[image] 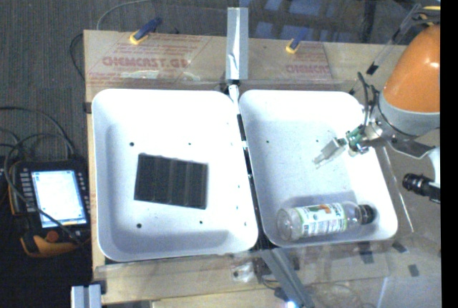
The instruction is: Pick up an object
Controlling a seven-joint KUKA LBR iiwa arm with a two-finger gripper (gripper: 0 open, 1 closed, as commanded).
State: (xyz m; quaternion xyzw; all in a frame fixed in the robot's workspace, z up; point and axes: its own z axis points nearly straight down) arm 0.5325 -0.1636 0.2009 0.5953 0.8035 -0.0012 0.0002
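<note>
I have the two-finger gripper (330, 150) hanging over the upper right part of the right-hand shallow white bin (300, 107), reaching in from the right under the orange-banded grey arm (415, 77). Its pale fingers look slightly parted and I see nothing between them, so I count it as unladen.

The nearest thing worth taking is the clear plastic bottle with a white, green and orange label and a dark cap (325, 219). It lies on its side along the near wall of the same bin, cap toward the right, well apart from the gripper. The only other candidate is the flat dark rectangular slab (171, 180) in the left-hand white bin (114, 113), which looks too flat to pinch.

For a clean pick I would bring the gripper toward the near wall, centre it over the labelled middle of the bottle, and turn the fingers across its width. I judge the bottle likely to roll, and the bin wall close beside it may block one finger, so I would descend slowly.
</note>
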